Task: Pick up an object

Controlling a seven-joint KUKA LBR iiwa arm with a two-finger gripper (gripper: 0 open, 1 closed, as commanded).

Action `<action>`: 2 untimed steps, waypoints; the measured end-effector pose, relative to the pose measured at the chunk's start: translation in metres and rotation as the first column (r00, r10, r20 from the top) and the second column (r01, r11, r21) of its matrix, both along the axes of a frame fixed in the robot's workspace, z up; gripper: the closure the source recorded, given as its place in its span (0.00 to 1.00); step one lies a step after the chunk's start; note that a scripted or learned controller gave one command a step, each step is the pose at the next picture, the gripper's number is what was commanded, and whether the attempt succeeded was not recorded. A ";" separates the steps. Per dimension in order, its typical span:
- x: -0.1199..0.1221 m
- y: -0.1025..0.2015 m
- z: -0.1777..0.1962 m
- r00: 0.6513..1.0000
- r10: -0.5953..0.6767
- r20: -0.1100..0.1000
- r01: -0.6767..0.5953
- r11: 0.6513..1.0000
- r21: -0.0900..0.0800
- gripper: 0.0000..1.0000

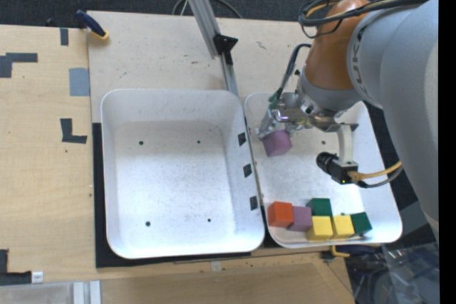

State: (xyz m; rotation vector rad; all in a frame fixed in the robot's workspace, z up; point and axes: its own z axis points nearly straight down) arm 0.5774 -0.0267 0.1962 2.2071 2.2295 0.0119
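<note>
My gripper (277,127) hangs over the upper left part of the right bin (377,174), close to the wall it shares with the left bin. A purple block (278,144) sits tilted between the fingers, its lower half showing below the fingertips (266,129). The gripper is shut on this block. The grey arm with its orange band reaches in from the right and hides the bin's upper right part.
Along the right bin's front edge lie an orange block (281,213), a mauve block (301,218), two yellow blocks (332,226) and two green blocks (320,207). The left bin (171,97) stands beside it. A slanted metal post (203,3) rises behind the bins.
</note>
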 end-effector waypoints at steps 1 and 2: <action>-0.004 -0.005 0.004 1.000 -0.007 -0.013 0.007 1.000 -0.004 1.00; -0.014 0.076 -0.006 1.000 -0.001 -0.012 0.001 1.000 0.000 1.00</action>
